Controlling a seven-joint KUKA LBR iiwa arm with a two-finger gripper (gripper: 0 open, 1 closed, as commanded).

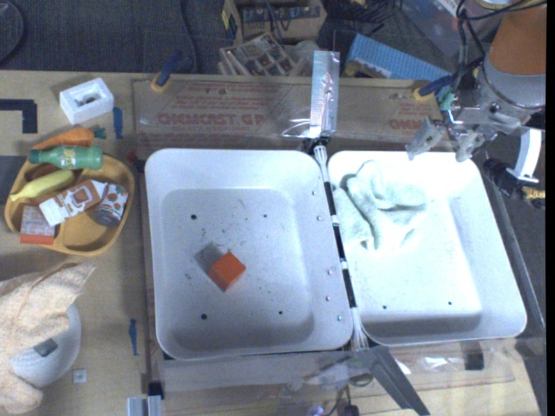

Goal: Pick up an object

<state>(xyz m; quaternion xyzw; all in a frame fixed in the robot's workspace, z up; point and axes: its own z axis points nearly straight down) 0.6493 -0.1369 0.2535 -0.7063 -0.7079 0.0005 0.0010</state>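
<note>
one fixed camera sits above the counter [104,336] and looks down at a slant, near enough that the two white bins fill the middle of the frame: the left bin [165,232] centre-left, the right bin [494,267] centre-right. floor clutter shows along the top edge.

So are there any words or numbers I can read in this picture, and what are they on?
Clear panel behind the bins: red printed letters, too blurred to read.
Packets in the wooden bowl: labels, too small to read.
Green bottle: label unreadable.
White box: dark mark on top, no readable text.
Orange block, crumpled cloth: no writing.
</note>
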